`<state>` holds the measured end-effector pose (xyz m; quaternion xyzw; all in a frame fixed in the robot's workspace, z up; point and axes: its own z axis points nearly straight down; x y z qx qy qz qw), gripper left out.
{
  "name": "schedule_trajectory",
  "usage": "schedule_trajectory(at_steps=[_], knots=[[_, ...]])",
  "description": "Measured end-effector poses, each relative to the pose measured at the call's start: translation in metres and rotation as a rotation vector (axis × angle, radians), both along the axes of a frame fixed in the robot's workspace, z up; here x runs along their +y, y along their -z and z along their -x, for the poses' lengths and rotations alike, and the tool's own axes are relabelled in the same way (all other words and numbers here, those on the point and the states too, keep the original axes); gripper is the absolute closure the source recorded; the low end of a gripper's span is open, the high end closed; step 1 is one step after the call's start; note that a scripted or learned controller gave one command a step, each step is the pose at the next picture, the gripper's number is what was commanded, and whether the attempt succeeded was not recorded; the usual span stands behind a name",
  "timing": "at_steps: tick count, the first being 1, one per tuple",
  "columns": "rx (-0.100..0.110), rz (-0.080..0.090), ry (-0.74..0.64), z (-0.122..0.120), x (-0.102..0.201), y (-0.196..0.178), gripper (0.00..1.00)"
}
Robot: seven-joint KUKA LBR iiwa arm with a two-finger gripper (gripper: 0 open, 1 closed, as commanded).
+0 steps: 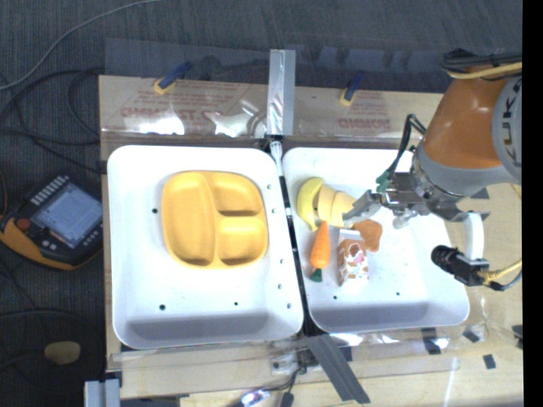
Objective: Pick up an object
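My two-finger gripper hangs low in the right white bin, fingers spread wide, nothing between them. 1 fingertip sits near the pale yellow banana-like toy, the other over the small orange-brown lump. That lump lies right at my tips, just below them, so it looks like the nearest pick. Beside it stands the small printed white carton, and left of that the orange toy carrot, long axis running up-down in the view. The yellow divided plastic tray sits in the left white bin, well apart.
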<state>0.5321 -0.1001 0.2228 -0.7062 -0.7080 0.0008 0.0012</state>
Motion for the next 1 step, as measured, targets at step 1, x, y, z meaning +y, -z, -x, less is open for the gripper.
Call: schedule_trajectory(at_steps=[1], knots=[[0.0,0.0,0.145,-0.0108,-0.0377,0.0188,0.0]])
